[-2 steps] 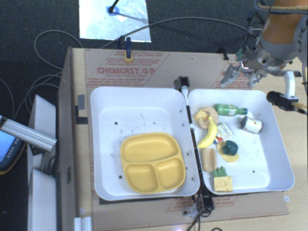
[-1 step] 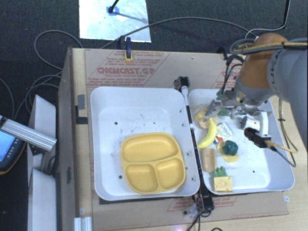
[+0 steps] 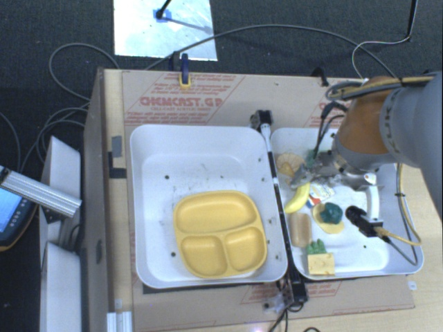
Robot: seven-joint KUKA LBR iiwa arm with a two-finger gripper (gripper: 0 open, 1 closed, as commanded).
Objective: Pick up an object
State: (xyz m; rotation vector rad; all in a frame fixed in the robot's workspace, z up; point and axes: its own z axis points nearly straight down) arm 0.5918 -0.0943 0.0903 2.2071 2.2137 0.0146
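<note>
The banana (image 3: 298, 198) lies just below the end effector (image 3: 313, 180); whether that is spread or pinching, I cannot tell.

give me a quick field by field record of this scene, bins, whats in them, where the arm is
left bin: holds a yellow divided tray
right bin: holds a banana, a teal object on a yellow disc, a tan cylinder, a yellow block with a green piece on top
arm: reaching in from the right, over the upper part of the right bin
gripper: low among the items near the banana; fingers not clear enough to read
held object: none seen
</note>
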